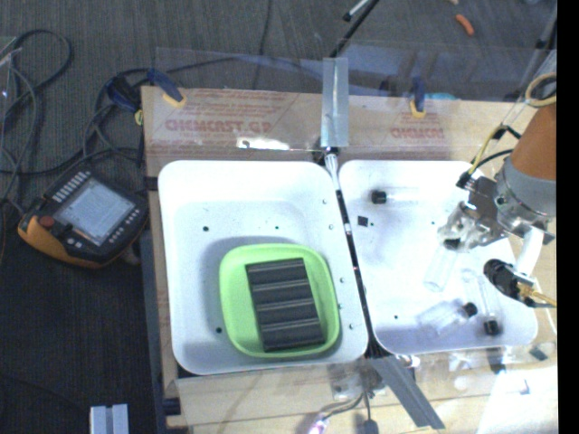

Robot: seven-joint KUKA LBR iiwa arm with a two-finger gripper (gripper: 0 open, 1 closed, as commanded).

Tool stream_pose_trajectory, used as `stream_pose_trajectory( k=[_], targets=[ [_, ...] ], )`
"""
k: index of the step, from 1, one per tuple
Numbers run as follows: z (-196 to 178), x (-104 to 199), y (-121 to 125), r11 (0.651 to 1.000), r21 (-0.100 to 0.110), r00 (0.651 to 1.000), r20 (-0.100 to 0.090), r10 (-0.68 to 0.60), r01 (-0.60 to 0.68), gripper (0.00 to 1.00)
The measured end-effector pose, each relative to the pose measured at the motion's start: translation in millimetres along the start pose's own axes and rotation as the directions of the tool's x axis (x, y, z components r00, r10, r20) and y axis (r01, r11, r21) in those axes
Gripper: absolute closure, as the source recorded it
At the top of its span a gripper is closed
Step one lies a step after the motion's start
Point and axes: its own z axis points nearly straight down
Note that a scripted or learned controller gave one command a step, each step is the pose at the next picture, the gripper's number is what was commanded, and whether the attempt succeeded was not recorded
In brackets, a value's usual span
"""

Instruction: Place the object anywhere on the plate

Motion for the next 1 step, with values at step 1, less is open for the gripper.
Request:
stream_pose_trajectory(
  k=[1],
  targets=[
    [-0.1, -0.1, 0.1, 1.0, 0.0, 1.0, 0.0, 0.0, 0.0, 0.0]
  ],
)
